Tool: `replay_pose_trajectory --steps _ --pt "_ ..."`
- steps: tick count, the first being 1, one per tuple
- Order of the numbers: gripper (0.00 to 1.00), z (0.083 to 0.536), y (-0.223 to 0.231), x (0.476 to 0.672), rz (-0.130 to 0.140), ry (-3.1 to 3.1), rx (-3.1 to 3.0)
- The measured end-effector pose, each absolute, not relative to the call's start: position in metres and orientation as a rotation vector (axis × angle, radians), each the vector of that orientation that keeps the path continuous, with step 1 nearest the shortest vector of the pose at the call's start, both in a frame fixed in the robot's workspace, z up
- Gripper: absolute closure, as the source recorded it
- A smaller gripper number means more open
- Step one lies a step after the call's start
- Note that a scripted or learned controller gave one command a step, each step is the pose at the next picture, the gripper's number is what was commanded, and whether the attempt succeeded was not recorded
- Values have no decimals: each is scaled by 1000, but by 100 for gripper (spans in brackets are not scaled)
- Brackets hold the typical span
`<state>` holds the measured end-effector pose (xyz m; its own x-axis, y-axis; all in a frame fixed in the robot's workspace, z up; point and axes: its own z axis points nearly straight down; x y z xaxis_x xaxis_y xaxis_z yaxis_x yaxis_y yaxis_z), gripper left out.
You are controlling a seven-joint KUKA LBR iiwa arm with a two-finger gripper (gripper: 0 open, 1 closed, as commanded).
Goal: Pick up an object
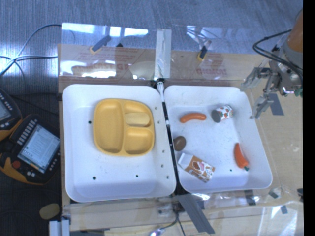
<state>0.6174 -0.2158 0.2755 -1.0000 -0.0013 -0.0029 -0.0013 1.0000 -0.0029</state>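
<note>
Two white bins on counter: left bin (74, 146) holds yellow tray (123, 127); right bin (256, 151) holds sausage (193, 117), carrot (240, 156), packet (197, 167). Gripper (268, 95) outside right bin's far right corner, fingers open, empty.

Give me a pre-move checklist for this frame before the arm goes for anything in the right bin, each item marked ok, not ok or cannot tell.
1. Gripper carries nothing: ok, no object between its fingers.
2. Gripper over the right bin: not ok, it sits outside the bin's right rim.
3. Sausage free to grasp: ok, apart from its neighbours.
4. Carrot clearance: not ok, it lies close to the right wall.
5. Snack packet lies flat: ok.
6. Yellow tray out of the way: ok, in the left bin.
</note>
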Motion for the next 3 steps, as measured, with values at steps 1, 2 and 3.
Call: replay_pose_trajectory --steps 1,2,3 --pt "0 92 -223 601 -6 3137 -11" --pt "100 102 -221 603 -12 3133 -17" --pt "100 184 -153 501 -1 3130 262"
